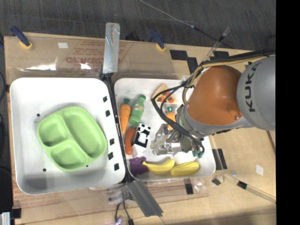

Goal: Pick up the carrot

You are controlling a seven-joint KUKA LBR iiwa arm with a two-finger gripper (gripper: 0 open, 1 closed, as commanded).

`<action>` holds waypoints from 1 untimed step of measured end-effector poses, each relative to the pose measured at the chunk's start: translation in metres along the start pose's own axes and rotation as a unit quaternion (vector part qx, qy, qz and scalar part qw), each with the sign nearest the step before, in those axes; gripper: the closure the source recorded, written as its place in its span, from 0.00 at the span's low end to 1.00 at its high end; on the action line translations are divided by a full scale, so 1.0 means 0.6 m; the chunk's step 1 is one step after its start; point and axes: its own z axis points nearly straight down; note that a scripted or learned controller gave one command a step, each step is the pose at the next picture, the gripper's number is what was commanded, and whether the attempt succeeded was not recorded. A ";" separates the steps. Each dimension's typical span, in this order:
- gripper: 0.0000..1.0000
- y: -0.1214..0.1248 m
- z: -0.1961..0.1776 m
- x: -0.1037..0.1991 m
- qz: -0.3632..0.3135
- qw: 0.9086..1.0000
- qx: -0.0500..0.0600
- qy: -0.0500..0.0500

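Carrot (124, 117): we are seeing it lying untouched along the right bin's (206, 171) left wall.
Pincer (164, 143): hovering right of the carrot, grip state we cannot tell.
Progress: we are judging all still to do.

A green three-compartment plate (71, 137) lies in the left white bin (23, 107); the right bin (140, 84) holds a green bottle (137, 109) near its left side, a black-and-white tag (142, 135) below that, a pizza slice (164, 95) toward the far wall, and a purple toy (137, 165), banana (159, 166) and yellow piece (185, 168) along the near wall.
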 end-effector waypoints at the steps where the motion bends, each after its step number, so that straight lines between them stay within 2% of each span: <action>1: 1.00 -0.028 -0.236 -0.002 -0.051 0.999 0.003 -0.008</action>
